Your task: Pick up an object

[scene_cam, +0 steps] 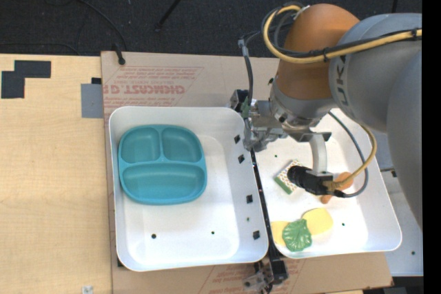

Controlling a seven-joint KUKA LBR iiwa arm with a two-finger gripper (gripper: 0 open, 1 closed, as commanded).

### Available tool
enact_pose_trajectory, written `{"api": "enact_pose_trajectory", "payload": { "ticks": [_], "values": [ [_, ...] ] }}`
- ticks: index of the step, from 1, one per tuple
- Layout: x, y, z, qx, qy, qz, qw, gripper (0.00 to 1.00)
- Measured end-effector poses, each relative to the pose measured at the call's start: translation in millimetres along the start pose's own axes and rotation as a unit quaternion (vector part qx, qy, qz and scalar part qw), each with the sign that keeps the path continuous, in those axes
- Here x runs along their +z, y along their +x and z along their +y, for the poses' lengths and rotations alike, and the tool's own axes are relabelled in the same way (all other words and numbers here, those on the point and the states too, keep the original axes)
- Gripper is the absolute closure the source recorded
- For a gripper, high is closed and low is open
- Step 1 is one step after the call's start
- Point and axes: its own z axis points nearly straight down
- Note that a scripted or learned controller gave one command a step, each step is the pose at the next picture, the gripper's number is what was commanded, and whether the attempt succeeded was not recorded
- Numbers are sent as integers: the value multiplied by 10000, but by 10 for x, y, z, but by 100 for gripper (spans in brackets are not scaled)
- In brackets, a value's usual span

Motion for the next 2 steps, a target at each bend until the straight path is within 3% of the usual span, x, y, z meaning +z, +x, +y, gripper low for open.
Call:
{"api": "enact_pose_trajectory", "payload": {
  "ticks": [1, 2],
  "values": [
    [128, 461, 215, 2, -3, 0, 10000, 100],
    [121, 445, 206, 12, 3, -6, 10000, 0]
  ]
}}
